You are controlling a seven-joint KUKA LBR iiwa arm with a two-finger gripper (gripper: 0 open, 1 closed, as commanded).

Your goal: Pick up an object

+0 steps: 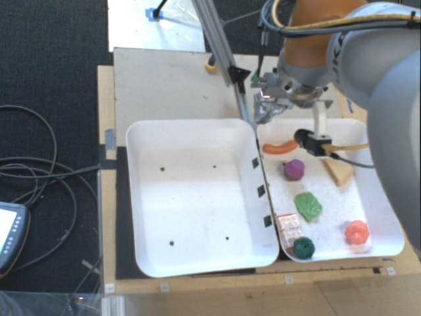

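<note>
The right bin (388, 239) holds several small items. An orange sausage-shaped piece (279, 148) lies at its far left, with a purple lump (294, 170) just in front of it. A tan wedge (337, 172), a green leafy piece (308, 206), a red-and-white little box (289, 224), a dark green ball (303, 247) and an orange-red round piece (356, 232) lie further toward the front. My gripper (262, 110) hangs over the far left corner of this bin, just above and left of the orange piece, with nothing seen in it.
The left bin (141, 196) sits beside the right one, sharing a divider edge (261, 186) marked with black tabs. A slanted grey pole (214, 25) crosses behind the gripper. Cables and a handheld screen (10, 232) lie on the floor at left.
</note>
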